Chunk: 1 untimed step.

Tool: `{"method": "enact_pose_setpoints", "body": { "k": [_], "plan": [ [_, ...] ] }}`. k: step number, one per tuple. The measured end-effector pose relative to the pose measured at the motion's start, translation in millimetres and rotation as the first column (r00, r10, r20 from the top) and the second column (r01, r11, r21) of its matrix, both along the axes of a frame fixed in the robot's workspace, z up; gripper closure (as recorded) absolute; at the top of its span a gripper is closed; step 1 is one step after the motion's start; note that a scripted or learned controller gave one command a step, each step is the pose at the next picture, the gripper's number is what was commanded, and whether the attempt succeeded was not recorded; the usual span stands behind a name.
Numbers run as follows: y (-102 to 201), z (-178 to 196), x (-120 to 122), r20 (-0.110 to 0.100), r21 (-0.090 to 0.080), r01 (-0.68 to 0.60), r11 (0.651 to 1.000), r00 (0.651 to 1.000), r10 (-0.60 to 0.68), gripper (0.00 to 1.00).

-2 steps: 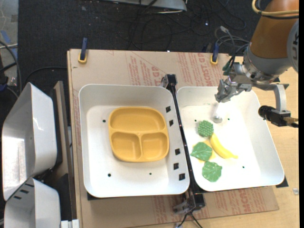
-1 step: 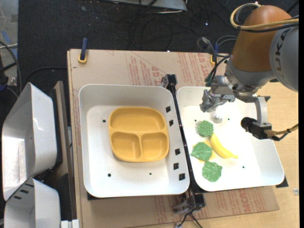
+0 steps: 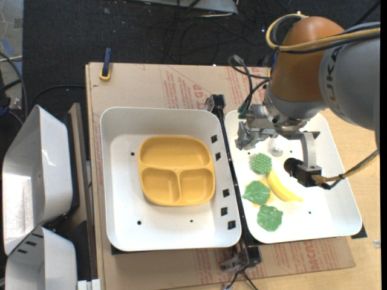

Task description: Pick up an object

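The grey arm's hand (image 3: 264, 133) hangs low over the right-hand shallow white bin (image 3: 338, 213), near its upper left corner; whether its fingers are spread or closed I cannot tell, and nothing shows between them.

The candidates for picking lie just below it, toward six o'clock: a round green knobbly toy (image 3: 261, 163), a yellow plastic banana (image 3: 282, 186) just beside it, a flat green leaf-shaped piece (image 3: 257, 192) touching the banana's left side, and a second green leaf piece (image 3: 269, 217) nearer the front rim.

The risk is crowding: these pieces sit so close that a descending finger could land on one and shove its neighbour. The bin's left wall is also near, at nine o'clock.

Open floor lies toward three and five o'clock. The left-hand white bin (image 3: 121, 222) holds a yellow three-compartment plastic tray (image 3: 177, 169).
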<state>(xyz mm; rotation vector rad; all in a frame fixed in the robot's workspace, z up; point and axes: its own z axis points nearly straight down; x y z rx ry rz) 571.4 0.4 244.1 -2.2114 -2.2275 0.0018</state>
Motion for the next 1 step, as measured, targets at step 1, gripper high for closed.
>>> {"method": "enact_pose_setpoints", "body": {
  "k": [1],
  "plan": [
    [40.1, -6.6, -18.7, -0.001, 0.000, 0.000, 1.000, 1.000, 0.000, 1.00]
  ]
}}
